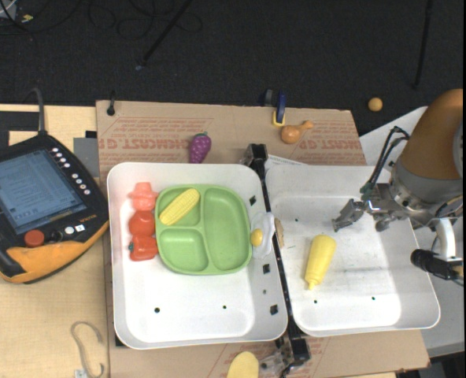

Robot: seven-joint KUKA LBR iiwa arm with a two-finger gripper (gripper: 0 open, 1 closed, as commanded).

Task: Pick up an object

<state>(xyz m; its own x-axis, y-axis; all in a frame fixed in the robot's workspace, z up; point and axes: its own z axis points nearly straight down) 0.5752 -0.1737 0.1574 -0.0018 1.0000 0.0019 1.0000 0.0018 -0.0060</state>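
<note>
A yellow mustard bottle (pixel 319 260) lies in the right bin (pixel 406 309), its nozzle pointing toward the front. My gripper (pixel 364 217) hangs over the right bin, up and to the right of the bottle and apart from it. Its fingers are spread open with nothing between them. In the left bin (pixel 186 313) rests a green divided plate (pixel 217 235) with a yellow corn cob (pixel 177 205) in its left compartment. A pink and red toy (pixel 142 220) lies to the left of the plate.
A small yellow piece (pixel 257 238) sits at the divider between the bins. Purple grapes (pixel 200 146) and an orange pear-shaped toy (pixel 294 131) lie on the cardboard behind. A yellow toy (pixel 243 364) lies in front. A teach pendant (pixel 36 203) sits far left.
</note>
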